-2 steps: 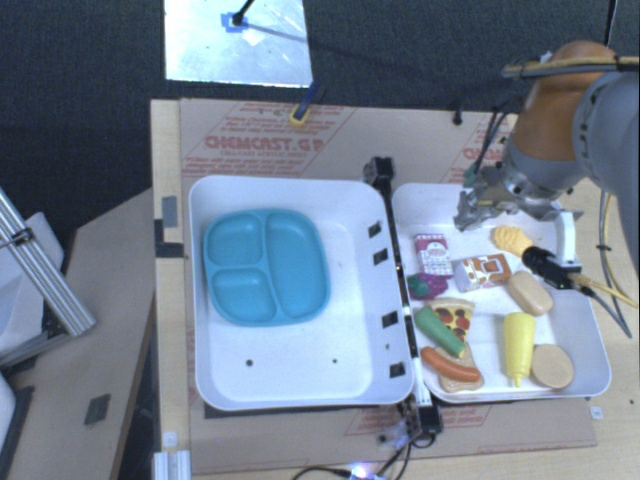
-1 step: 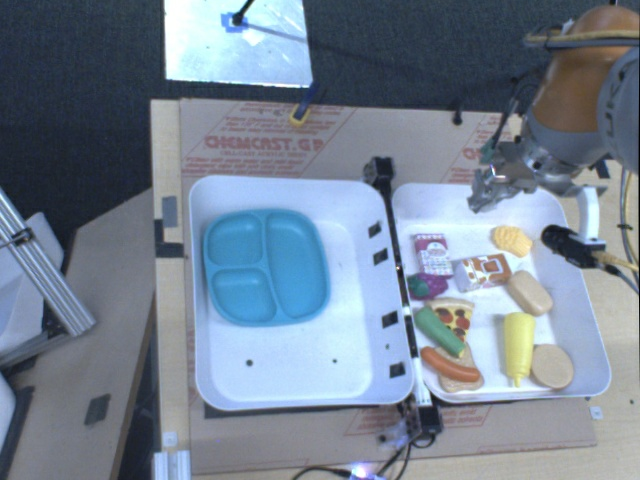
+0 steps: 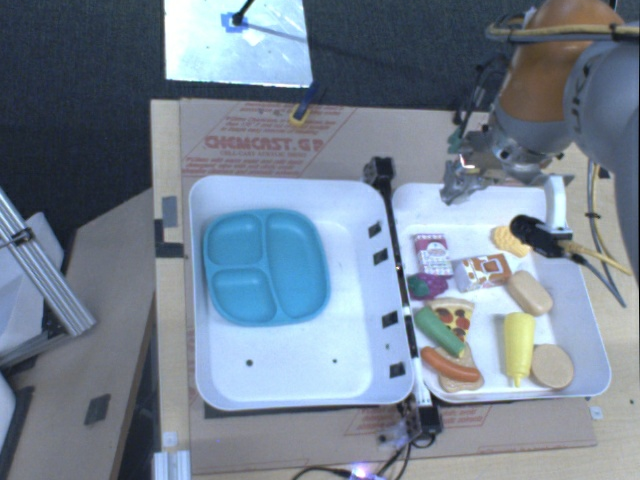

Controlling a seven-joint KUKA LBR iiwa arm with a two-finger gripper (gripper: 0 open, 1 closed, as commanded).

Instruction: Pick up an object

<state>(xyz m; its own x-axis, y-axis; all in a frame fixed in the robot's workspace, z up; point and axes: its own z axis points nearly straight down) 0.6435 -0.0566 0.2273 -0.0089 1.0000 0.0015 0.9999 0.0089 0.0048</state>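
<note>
Toys crowd your right bin (image 3: 596, 366): hot dog (image 3: 452, 365), yellow bottle (image 3: 518, 346), pizza slice (image 3: 455, 316), small carton (image 3: 432, 253). Left bin (image 3: 290, 388) holds a blue tray (image 3: 266, 266). Claw (image 3: 458, 186) hovers over the far rim; grip state probably unreadable, cannot tell.

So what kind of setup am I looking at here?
Likely a lab grasping bench: two white bins on cardboard, toy food such as a mustard bottle, and the gripper above the right bin.

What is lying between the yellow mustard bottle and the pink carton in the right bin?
In the camera view, the small orange-and-white box lies between the mustard bottle and the pink carton, nearer the carton.
</note>
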